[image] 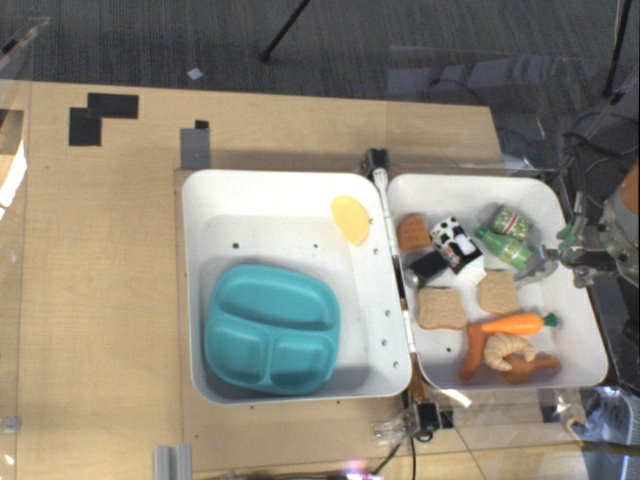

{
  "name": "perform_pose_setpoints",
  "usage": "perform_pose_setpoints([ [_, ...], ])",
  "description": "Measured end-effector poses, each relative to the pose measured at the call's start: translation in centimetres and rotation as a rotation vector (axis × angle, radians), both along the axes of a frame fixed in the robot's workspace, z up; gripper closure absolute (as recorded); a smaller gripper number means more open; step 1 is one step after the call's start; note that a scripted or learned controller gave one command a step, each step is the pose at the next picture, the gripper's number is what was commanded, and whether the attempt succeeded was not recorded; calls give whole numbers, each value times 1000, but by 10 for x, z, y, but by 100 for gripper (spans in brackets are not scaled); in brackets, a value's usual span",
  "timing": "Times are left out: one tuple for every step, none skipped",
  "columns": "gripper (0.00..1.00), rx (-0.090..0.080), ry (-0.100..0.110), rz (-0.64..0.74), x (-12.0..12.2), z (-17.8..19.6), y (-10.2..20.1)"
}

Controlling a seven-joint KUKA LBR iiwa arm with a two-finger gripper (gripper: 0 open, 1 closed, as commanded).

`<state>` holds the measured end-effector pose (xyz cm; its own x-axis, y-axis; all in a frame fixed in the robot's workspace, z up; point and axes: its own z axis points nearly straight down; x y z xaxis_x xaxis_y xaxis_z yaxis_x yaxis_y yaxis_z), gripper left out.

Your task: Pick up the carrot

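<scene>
Camera view: a slanted look down on a wooden table (100, 298) with two white bins side by side.
Left bin (290, 190): centre of the frame; holds a teal tray (270, 328) with three compartments in its lower left part, and a yellow piece (350, 218) near its upper right corner.
Right bin (590, 308): right of centre, crowded with toy food.
Carrot (510, 324): orange with a green tip pointing right, lying roughly level in the lower right part of the right bin, just above a croissant (510, 350).
Sausage (471, 350): reddish, just left of the croissant, standing nearly upright in the picture, its top end close to the carrot's left end.
Bread: one slice (441, 309) left of the carrot, another (497, 292) just above it.
Other items: a brown piece (413, 233) at the bin's upper left, a black-and-white toy (455, 248) beside it, a green packet (507, 236) at the upper right.
Claw (548, 263): at the right edge of the right bin, above and right of the carrot, apart from it; how wide it stands I cannot tell.
</scene>
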<state>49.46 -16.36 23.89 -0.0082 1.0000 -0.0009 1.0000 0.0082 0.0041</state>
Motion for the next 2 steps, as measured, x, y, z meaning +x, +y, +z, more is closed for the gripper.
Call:
perform_pose_setpoints([
  [0,-2,2,499,-7,-83,-43],
  [0,0,-7,425,5,-150,-35],
])
